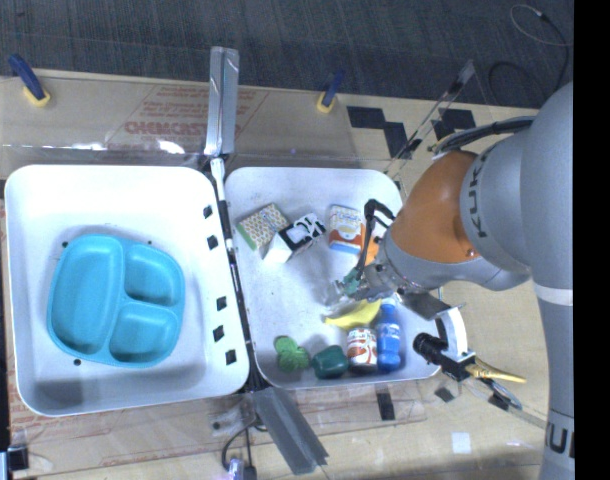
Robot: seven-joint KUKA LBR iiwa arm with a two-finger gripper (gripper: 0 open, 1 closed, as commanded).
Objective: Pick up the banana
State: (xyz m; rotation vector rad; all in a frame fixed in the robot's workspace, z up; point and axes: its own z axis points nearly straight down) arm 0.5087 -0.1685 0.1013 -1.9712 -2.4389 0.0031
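- The banana (pixel 353 314) lies in the right bin (pixel 285 298), next to the blue bottle (pixel 389 336).
- The gripper (pixel 351 288) sits low, just above it, likely to grab it.

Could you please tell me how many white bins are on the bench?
2. The left bin holds a blue divided tray; the right bin holds the banana and other small items, with the arm over its right side.
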